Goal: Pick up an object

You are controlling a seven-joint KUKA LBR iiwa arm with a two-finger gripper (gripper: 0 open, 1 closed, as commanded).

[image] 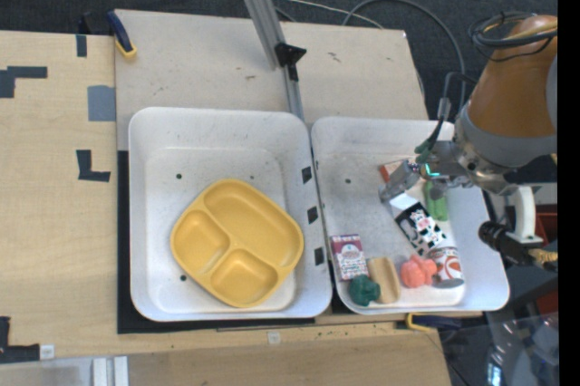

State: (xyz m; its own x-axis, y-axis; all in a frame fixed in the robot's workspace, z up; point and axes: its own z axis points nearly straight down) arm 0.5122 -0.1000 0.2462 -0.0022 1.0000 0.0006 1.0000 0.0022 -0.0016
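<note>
Hovering low over the right bin (337, 136), the gripper (410, 180) nears a black-and-white carton (422, 228) lying toward the bin's right edge. Whether it is apart or together cannot be told. Next comes descent and closing.

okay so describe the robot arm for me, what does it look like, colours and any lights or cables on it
The arm is bulky and rounded, with a broad orange band above a grey wrist section. The hand is metallic grey with a small green light glowing near it. A thin dark cable runs up beside the wrist.
</note>
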